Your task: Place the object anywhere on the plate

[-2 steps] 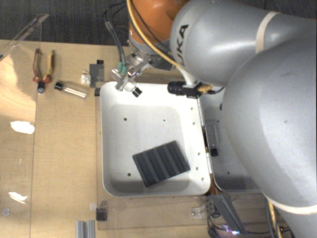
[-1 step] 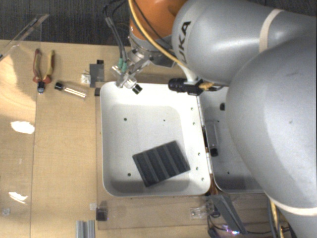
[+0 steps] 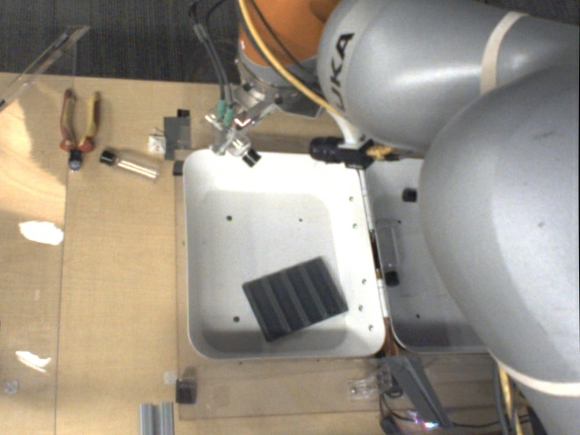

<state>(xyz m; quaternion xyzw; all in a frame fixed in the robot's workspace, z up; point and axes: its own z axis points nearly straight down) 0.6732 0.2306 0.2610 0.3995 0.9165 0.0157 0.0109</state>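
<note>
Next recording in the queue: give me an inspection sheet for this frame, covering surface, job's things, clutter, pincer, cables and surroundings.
Surface: light wooden bench bearing two white bins; the left bin in full view, the right bin largely covered by the arm.
Job's things: dark ribbed plate lying flat and askew in the left bin's near half; no object seen on it.
Clutter: red-handled pliers and a small glass vial on the bench left of the bins.
Pincer: pincer over the left bin's far-left corner; nothing seen between its tips.
Cables: yellow and black cables run along the wrist.
Surroundings: dark floor beyond the bench.
</note>
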